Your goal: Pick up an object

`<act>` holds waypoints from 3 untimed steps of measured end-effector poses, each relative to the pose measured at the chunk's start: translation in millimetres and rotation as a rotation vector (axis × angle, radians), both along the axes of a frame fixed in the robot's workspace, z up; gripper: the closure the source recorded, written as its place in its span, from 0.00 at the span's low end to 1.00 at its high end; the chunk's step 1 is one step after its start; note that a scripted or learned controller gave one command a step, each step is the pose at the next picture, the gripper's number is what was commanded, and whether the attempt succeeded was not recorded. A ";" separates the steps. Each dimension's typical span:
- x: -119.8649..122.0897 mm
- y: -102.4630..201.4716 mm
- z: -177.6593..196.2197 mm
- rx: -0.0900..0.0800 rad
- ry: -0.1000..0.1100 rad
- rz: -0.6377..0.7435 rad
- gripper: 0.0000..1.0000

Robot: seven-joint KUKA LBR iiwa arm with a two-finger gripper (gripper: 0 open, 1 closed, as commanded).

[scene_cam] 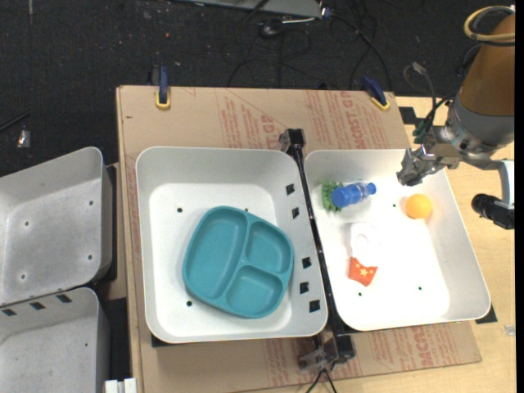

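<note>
Orange and smooth, the round ball (418, 206) sits in the right bin (458, 293) just below the gripper (412, 170); whether that gripper is parted I cannot tell. A ball may roll off at a touch. Nearby lie a blue plastic bottle (353, 193) and a crumpled red piece (362, 272).

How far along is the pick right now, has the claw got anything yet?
Nothing looks picked yet. The claw sits over the back right edge of the right bin, with nothing visible between its fingers. The orange ball lies just below it on the bin floor, and the blue bottle and red piece lie untouched too. Still left: come down on one object, close and lift.
</note>
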State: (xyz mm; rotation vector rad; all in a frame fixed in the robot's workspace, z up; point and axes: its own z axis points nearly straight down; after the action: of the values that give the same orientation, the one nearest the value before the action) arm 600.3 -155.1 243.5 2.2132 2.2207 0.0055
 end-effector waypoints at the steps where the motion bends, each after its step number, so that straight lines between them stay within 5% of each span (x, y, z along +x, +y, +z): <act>1: 1.2 -0.1 39.1 0.000 0.001 0.000 1.00; 3: -31.7 99.9 29.0 0.003 0.010 0.004 1.00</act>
State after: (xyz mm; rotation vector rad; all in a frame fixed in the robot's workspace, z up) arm 568.6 -55.2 272.5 2.2155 2.2309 -0.0016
